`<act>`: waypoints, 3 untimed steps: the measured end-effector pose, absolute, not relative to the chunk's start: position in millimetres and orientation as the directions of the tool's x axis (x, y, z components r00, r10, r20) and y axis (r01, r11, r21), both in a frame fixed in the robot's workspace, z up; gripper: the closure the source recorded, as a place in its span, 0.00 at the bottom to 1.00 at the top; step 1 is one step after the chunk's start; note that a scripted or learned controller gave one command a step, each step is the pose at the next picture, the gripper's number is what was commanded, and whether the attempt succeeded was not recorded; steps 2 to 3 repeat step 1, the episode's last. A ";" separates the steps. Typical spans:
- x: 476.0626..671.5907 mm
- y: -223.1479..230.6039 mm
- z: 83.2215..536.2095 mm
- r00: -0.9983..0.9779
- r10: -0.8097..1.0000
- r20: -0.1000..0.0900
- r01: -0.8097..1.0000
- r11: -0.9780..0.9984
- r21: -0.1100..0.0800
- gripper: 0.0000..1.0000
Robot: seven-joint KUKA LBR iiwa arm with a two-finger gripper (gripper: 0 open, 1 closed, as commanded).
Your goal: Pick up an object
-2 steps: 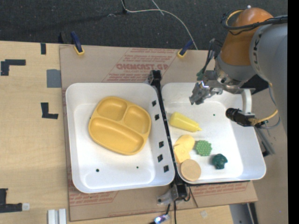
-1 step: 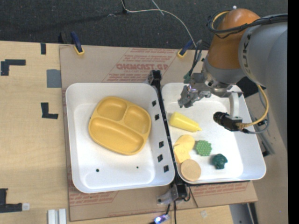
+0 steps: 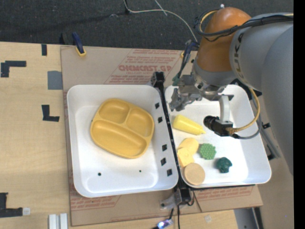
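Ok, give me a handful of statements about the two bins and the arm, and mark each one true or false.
1. The yellow divided plate lies in the left bin. True.
2. The dark green broccoli piece sits on the plate. False: it lies in the right bin.
3. The gripper hangs over the right bin's upper left part. True.
4. The yellow wedge lies in the left bin. False: right bin.
5. A tan round disc lies near the right bin's front edge. True.

Robot lab, taped bench [image 3: 28, 128], twin bins [image 3: 76, 142]
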State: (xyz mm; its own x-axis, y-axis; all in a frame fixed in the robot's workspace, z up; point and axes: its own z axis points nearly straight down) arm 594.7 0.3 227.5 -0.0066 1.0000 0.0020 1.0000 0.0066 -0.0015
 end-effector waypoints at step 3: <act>586.6 51.1 215.6 -0.006 1.000 0.001 1.000 0.006 -0.003 1.00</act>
